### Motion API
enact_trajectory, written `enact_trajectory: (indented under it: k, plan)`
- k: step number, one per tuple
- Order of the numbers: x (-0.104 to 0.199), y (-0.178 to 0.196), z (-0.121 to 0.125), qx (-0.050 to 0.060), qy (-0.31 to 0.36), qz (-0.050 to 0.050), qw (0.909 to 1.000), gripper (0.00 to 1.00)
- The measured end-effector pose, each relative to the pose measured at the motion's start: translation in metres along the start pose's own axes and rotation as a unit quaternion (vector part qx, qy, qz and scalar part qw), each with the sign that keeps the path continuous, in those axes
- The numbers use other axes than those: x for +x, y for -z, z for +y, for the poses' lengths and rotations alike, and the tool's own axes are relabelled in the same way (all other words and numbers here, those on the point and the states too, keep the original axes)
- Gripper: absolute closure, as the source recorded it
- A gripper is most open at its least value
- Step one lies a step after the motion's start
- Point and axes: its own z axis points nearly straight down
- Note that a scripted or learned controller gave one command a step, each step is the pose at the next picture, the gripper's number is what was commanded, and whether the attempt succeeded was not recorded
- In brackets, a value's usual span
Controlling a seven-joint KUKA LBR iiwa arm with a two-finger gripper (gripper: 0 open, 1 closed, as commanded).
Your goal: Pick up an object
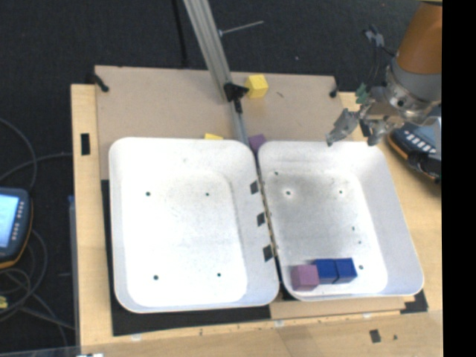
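Observation:
A purple block (303, 276) and two blue blocks (325, 271) (344, 269) lie in a row at the front edge of the right bin (327, 199). My gripper (349, 138) hangs over the back right corner of that bin, far from the blocks. Its two fingers stand apart with nothing between them. A small purple block (256, 141) sits at the back where the two bins meet. On the bench behind it rests a yellow block (257, 86), and a yellow piece (213, 136) peeks out behind the left bin (178, 222).
A slanted aluminium pole (208, 36) rises from the bench behind the bins. A black and orange device (416, 151) lies right of the right bin, under the arm. A handheld screen (11, 225) sits off the bench at the left.

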Motion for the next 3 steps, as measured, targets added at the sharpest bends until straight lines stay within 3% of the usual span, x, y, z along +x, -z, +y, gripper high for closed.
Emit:
enact_trajectory:
  k: [1,2,3]
  plan:
    - [-0.038,0.102,0.024,-0.006,-0.003,-0.001,1.0,0.0]
    - [-0.037,0.096,0.023,-0.001,-0.002,0.0,1.0,0.0]
    - [-0.033,-0.054,0.006,0.003,-0.004,0.001,1.0,0.0]
